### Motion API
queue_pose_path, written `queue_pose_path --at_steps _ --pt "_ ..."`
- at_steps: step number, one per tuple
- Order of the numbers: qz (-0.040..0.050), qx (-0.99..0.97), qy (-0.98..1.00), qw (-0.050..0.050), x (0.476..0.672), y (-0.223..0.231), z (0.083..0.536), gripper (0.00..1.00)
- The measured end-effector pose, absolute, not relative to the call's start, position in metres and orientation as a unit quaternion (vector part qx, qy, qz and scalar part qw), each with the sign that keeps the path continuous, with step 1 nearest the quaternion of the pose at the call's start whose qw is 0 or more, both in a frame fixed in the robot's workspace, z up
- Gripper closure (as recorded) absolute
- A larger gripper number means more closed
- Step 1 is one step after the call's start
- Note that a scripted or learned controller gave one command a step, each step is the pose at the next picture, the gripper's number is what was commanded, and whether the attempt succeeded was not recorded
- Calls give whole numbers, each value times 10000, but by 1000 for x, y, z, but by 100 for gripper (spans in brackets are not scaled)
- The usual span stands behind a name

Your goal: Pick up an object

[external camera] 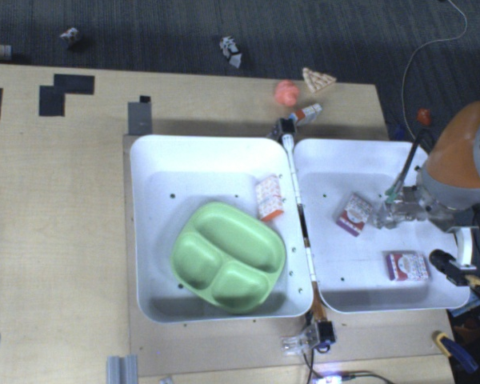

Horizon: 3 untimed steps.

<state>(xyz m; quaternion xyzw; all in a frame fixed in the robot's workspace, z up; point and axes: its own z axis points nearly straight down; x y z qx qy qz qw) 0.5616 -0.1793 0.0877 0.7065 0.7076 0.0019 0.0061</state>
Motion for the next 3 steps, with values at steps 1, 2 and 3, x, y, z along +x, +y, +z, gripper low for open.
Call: queue_pose_path --at_steps 1,2,3 --pt "18 7065 7077 36 561 -178 86 0" --pt "19 7049 7093 25 670 -182 86 0" --pt "13 7046 7096 17 657 -153 103 0"
